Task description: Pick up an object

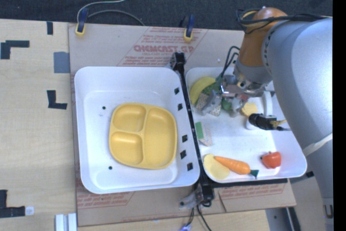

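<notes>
Reaching into the right shallow white bin (pixel 281 162) near its far edge: two-finger gripper (pixel 224 96) on the grey arm with orange band (pixel 258 40). Finger state: cannot tell. Just beside it, at the far-left corner: curved yellow plastic banana (pixel 201 86). Along the near edge: orange toy carrot with green tip (pixel 233 164), small red tomato-shaped toy (pixel 271 159). In the left bin (pixel 92 170): yellow three-compartment plastic plate (pixel 143 134).

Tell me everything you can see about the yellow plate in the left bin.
The yellow plate looks like smooth plastic, a rounded square with three compartments: one large on the view's right and two smaller on the left. It lies flat, face up, slightly rotated, near the middle of the left bin. Its compartments hold nothing. It rests on the bin floor, and nothing else touches it.
</notes>
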`<state>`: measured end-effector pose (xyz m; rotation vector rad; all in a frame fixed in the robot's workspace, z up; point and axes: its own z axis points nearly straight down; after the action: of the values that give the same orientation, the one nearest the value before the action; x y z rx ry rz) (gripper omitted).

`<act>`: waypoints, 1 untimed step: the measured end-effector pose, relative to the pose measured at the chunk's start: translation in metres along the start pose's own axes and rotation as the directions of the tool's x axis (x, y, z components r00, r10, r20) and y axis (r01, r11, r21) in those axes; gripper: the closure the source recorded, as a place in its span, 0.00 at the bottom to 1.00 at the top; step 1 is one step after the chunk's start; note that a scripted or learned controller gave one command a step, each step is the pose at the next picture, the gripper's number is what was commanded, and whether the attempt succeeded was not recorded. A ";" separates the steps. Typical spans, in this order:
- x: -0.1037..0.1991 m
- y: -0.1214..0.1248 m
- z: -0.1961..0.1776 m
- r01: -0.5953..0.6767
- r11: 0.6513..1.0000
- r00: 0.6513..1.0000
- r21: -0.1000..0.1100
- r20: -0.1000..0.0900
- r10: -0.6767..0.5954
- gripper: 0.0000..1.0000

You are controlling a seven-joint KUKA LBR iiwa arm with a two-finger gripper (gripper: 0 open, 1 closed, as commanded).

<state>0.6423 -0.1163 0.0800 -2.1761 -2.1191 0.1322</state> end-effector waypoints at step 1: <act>0.005 -0.014 0.001 0.004 0.999 1.000 -0.051 0.010 -0.003 0.00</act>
<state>0.6288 -0.1113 0.0813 -2.2039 -2.1552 0.0903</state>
